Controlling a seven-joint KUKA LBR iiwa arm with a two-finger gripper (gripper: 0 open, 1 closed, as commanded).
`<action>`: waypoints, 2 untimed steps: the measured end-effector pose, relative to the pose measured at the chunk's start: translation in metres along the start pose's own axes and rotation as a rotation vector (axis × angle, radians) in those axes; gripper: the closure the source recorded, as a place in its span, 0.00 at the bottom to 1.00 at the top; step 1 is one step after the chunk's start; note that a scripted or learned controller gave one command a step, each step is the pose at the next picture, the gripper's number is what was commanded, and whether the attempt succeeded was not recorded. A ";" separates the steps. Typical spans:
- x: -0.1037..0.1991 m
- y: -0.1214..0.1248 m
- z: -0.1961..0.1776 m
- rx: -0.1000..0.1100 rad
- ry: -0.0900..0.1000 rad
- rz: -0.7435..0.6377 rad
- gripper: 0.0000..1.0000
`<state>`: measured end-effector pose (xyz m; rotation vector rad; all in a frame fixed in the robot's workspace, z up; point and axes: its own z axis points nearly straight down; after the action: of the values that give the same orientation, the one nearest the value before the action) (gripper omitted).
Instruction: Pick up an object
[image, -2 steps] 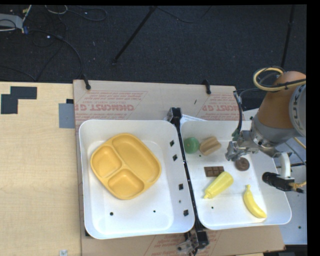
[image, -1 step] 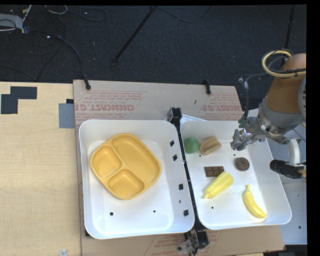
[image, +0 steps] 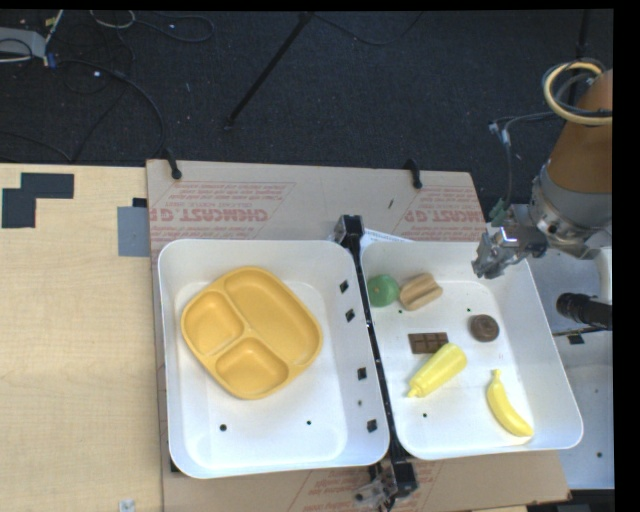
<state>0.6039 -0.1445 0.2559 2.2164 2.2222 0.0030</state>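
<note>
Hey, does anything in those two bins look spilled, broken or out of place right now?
Nothing stands out. The yellow divided plate lies flat in the left bin, turned at an angle. In the right bin, the banana, mustard bottle, chocolate bar, cookie, hot dog bun and green ball lie loose and intact.

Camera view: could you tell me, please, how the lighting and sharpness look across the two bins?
Camera view: light is even and bright on both white bins, with faint, soft shadows under the yellow tray and banana; the whole view is slightly soft; the floor above the bench is dark; the gripper looks a little blurred.
</note>
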 end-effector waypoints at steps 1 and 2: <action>0.054 -0.001 0.013 0.008 0.003 -0.002 1.00; 0.105 -0.003 0.010 0.008 0.003 -0.002 1.00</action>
<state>0.6008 -0.0398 0.2458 2.2195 2.2294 -0.0023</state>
